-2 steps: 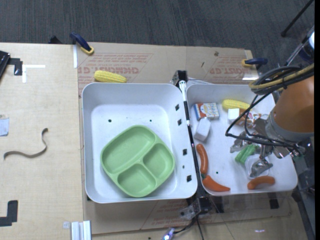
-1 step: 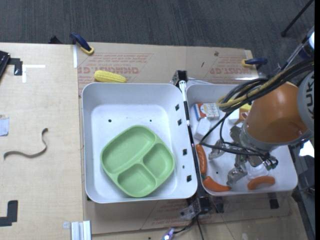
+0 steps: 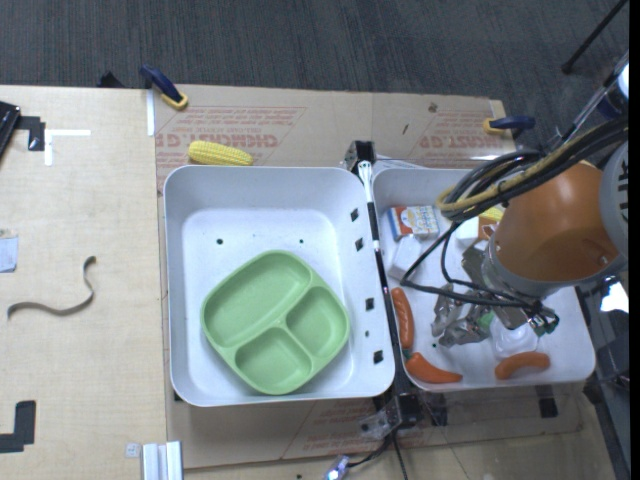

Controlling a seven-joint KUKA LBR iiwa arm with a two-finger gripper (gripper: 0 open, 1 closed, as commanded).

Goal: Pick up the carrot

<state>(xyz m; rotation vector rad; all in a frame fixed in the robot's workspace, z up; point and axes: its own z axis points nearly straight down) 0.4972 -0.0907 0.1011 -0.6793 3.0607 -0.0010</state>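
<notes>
A view from above of two shallow white bins side by side on a bench. The left bin (image 3: 185,268) holds a green divided plate (image 3: 275,323). A grey arm with an orange band reaches into the right bin (image 3: 570,368) from the right of the frame, cables looped around it.

The gripper (image 3: 455,326) hangs low over the lower left part of the right bin; whether it is open or closed cannot be told, as the wrist and cables blur it. What looks like the carrot (image 3: 432,370) lies just below the gripper in the frame, apart from it, its long axis running roughly left to right with a slight tilt. It sits close to the bin's lower wall and near the lower left corner, so room is tight on those sides.

Two similar orange pieces lie near: a reddish sausage shape (image 3: 402,318) to the gripper's left, standing up-down in the frame, and another orange piece (image 3: 522,365) to the lower right. A yellow corn cob (image 3: 220,153) rests outside the bins, upper left
</notes>
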